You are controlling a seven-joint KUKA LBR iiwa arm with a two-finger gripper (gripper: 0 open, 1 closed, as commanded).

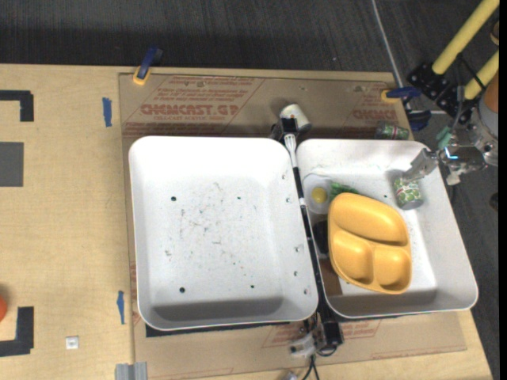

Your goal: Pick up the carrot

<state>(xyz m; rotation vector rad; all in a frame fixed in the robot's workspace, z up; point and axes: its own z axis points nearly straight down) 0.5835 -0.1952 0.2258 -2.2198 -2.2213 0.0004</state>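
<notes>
A small green leafy bit (341, 188) pokes out at the far left edge of the yellow divided dish (369, 241) in the right bin (451, 244). It may be the carrot's top; no orange body shows, and the dish covers whatever lies under it. My gripper (413, 179) hangs over the right bin's far right part, to the right of that green bit and above the dish's far right edge. A mottled green and white object (408, 193) sits right at its tip; whether it is gripped is unclear.
A pale yellow round piece (318, 197) lies by the right bin's left wall. The left bin (214, 228) stands beside it, the rims meeting along a black divider (305, 212). Yellow padded poles (467, 30) and black clamps stand at the far right.
</notes>
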